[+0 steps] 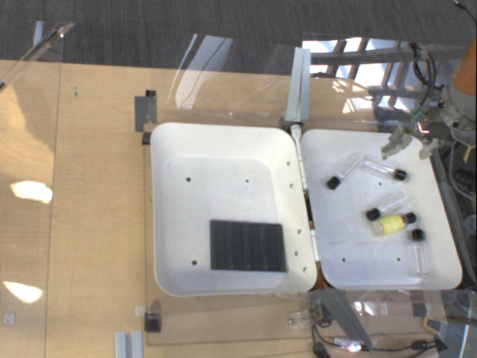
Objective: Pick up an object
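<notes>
Two-finger gripper (409, 143) hangs over top-right corner of the right shallow white bin (328, 267), fingers spread apart, nothing btwn them. Below it in that bin: clear plastic vial w/ black cap (344, 171), tilted, at upper left; second clear vial w/ black cap (384, 171) just to its right; third clear vial (386, 205) mid-bin, touching a small yellow bottle w/ black cap (392, 224); fourth clear vial (418, 249) upright-ish near right wall. Left shallow white bin (171, 200) holds a flat dark ribbed rectangular pad (247, 245) at its lower middle.
</notes>
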Available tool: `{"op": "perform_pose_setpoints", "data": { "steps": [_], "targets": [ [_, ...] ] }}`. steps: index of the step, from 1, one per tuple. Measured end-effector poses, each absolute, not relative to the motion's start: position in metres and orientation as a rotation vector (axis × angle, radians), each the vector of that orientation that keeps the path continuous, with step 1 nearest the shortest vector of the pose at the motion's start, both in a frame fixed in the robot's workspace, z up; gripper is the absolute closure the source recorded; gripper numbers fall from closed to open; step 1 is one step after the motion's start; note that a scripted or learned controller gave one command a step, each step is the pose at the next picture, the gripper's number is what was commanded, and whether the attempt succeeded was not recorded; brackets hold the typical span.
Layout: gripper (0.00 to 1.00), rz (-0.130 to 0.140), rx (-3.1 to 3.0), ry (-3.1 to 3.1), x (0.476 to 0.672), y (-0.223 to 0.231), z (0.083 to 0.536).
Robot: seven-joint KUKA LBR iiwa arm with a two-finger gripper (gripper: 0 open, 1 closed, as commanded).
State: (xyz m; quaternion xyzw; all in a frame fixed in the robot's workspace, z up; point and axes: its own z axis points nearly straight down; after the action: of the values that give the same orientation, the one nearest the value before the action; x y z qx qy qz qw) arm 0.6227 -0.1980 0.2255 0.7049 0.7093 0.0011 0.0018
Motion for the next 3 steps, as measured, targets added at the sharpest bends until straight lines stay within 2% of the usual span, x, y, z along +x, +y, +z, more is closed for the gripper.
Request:
{"op": "perform_pose_setpoints", "data": {
  "steps": [1,3],
  "targets": [
    [0.0,0.007,2.116,2.311,0.582,-0.205,0.097],
    [0.0,0.009,1.7,2.619,0.495,-0.206,0.091]
  ]
}}
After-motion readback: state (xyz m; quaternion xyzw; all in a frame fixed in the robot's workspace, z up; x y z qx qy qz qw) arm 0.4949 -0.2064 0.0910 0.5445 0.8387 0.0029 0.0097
